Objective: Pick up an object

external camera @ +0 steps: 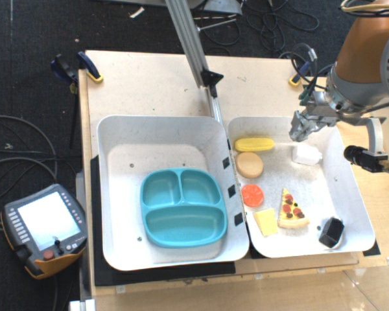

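Approach step, nothing picked yet: hand (303, 129) poised at upper right of frame over right bin (350, 193), just above and left of white block (306, 154); open or clenched, cannot tell at this slant. Other candidates lower in same bin: banana (253, 145), bun (249, 166), tomato slice (252, 195), cheese (266, 222), pizza slice (290, 210), black piece (331, 232). Next likely needed: short shift down-right to centre over block, then straight descent and close.

right bin (350, 193): middle strip bare | toys crowd left wall | black block (331, 232) near corner
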